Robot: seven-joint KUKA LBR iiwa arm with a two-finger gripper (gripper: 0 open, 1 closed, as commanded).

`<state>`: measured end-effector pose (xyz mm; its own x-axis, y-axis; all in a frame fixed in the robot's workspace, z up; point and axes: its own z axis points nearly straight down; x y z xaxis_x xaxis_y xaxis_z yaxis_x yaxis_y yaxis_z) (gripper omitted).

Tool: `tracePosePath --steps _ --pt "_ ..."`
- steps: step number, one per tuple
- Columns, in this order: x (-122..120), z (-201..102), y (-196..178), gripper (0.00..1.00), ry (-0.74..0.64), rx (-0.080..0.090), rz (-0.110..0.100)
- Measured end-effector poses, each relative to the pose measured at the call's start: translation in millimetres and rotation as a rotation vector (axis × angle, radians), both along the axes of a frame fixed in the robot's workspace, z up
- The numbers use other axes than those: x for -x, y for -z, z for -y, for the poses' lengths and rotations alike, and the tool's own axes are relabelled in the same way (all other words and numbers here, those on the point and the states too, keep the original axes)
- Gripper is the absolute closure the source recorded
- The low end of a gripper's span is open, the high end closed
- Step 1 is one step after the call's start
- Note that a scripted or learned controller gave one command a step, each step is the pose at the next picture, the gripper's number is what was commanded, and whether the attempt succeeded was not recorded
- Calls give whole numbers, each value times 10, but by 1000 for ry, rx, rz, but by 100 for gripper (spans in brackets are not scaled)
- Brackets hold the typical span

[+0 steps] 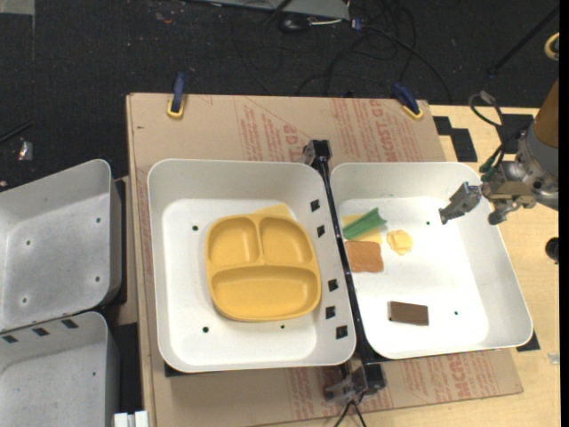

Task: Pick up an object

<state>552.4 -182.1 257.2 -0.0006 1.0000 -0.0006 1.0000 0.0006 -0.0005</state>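
Cardboard [267, 123] with red mirrored, unreadable print.

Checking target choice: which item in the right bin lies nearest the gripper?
The small yellow piece; the green, orange-brown and dark brown pieces lie farther from the gripper.

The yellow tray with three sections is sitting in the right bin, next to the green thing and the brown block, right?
Not quite. The yellow tray sits in the left bin, by itself. The green thing and the brown block lie in the right bin. The camera view shows the divider between the bins separating them.
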Motion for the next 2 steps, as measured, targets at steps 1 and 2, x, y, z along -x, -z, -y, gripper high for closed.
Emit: tracePosePath --steps 1,2 --pt "55 0 631 0 3 -2 -5" --pt "44 24 1069 0 2 -1 -4"
